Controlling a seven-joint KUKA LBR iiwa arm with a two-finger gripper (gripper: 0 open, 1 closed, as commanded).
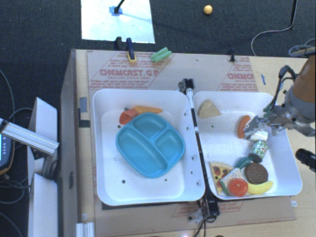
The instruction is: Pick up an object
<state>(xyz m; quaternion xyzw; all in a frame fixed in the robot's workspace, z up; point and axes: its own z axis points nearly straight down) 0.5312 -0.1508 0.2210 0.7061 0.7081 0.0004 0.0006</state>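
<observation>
The claw (256, 130), grip unclear, hovers over the right bin (296, 181) of toy food; left bin (106, 196) holds a blue plate (149, 144).

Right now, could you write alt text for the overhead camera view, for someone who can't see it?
A grey robot arm reaches from the right, its gripper low over the right bin, beside an orange-red sausage and a small bottle. Toy foods cluster in that bin's near corner; the left bin holds a blue divided plate.
</observation>
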